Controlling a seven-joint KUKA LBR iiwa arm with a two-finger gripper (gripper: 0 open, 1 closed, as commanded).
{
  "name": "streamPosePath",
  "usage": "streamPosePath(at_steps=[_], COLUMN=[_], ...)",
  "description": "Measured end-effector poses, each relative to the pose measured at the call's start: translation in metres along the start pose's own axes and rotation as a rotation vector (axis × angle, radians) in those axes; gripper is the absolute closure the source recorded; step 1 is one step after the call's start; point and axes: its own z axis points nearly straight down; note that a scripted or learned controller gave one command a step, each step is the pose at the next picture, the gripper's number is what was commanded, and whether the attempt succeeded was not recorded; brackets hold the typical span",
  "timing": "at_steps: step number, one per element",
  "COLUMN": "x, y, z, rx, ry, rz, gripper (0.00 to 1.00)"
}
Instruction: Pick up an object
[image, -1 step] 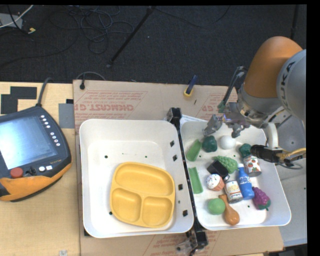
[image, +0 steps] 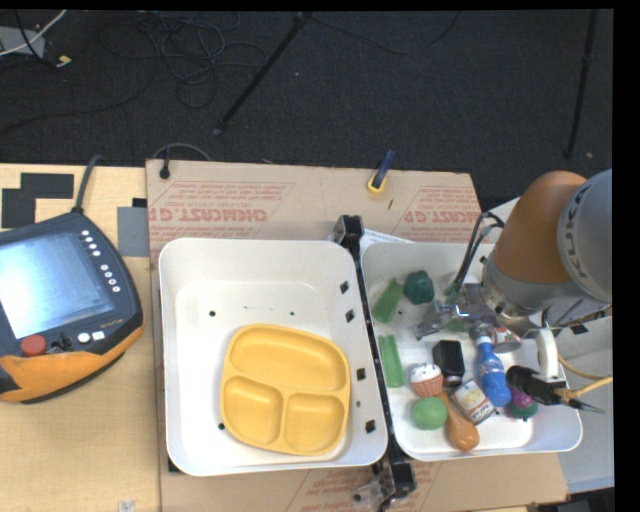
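The brown toy (image: 461, 430) lies below my gripper (image: 447, 318), which hangs in the right bin (image: 560, 438); whether it's apart or together, I cannot tell. The black block (image: 449, 357) sits just beneath it.

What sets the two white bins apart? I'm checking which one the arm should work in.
The left bin holds a single yellow divided tray, while the right bin holds many small toys, among them a green ball and a blue bottle. The gripper is over the right bin, away from the left bin. Both are shallow and white.
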Motion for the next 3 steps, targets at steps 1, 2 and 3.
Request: streamPosePath(at_steps=[1, 2, 3], x=[-0.003, 0.113, 0.106], y=[-0.097, -0.077, -0.079], z=[0.023, -0.084, -0.087], rx=[0.008, -0.007, 0.005], ry=[0.002, 0.003, 0.001], rz=[0.003, -0.01, 0.003], gripper=[0.0, 0.0, 1.0])
